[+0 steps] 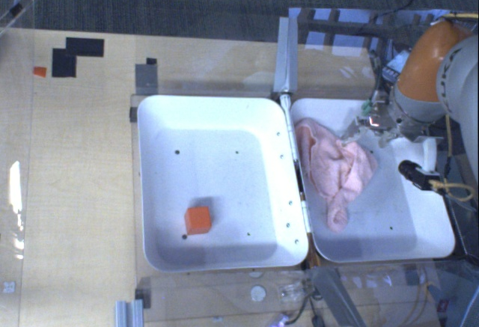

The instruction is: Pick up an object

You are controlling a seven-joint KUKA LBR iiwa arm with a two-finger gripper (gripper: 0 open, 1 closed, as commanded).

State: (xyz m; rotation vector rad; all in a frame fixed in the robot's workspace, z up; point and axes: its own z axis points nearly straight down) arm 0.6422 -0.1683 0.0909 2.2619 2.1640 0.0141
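Note:
A crumpled pink cloth (pixel 334 169) lies in the left half of the right bin (pixel 389 243). A small orange cube (pixel 198 220) rests low in the left bin (pixel 217 123). My gripper (pixel 372 126) hangs over the upper middle of the right bin, just off the cloth's upper right edge. Its fingertips sit close to the cloth, and I cannot see whether they touch it. The grey arm with its orange band (pixel 426 60) enters from the right.
A metal divider rail (pixel 296 168) runs between the two bins. Black blocks (pixel 75 54) and a small orange marker (pixel 40 72) lie on the wooden bench at upper left. Cables (pixel 441 185) hang near the right bin's right edge.

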